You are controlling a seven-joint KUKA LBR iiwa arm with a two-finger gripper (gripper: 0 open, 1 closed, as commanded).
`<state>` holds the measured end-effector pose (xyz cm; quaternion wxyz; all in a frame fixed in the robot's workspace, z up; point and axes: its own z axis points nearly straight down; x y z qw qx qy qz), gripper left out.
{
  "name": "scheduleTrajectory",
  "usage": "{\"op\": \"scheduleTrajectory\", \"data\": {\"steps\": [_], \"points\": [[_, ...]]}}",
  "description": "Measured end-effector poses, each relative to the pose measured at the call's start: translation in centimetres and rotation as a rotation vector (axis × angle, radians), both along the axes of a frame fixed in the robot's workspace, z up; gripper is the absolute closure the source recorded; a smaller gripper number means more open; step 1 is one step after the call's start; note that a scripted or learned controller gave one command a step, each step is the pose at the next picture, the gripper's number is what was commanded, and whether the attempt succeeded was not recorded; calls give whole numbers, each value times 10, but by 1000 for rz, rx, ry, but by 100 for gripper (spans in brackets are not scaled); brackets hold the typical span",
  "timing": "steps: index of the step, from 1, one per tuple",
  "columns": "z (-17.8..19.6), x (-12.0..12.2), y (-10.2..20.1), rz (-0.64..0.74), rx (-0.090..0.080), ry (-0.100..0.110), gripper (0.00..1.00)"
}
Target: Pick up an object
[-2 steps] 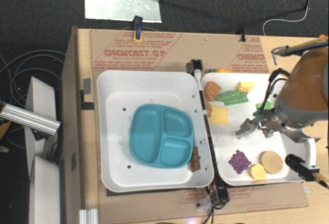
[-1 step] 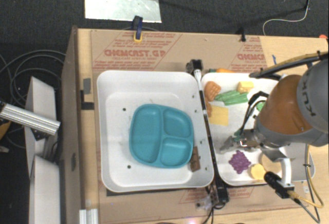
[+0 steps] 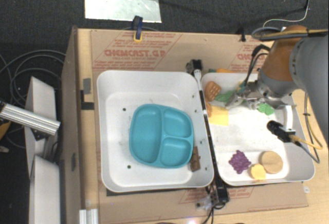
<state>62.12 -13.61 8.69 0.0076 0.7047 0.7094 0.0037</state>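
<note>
Reaching from the right, the grey two-finger gripper (image 3: 245, 97) hovers over the right white bin (image 3: 303, 166), near a green toy piece (image 3: 266, 109); its state cannot be told.

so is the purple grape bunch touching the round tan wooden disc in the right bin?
Apart. The camera view shows bare white bin floor between the purple grape bunch and the round tan wooden disc; a small yellow piece sits against the disc.

Objects lay in right bin (image 3: 303, 166).
Yellow block (image 3: 218, 116), purple cluster (image 3: 239, 161), tan disc (image 3: 271, 161), yellow piece (image 3: 257, 171), green piece (image 3: 266, 109).
</note>
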Motion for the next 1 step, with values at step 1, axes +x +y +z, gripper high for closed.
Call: {"op": "scheduleTrajectory", "data": {"steps": [1], "points": [[-3,45,36,-3,4,37,0]]}}
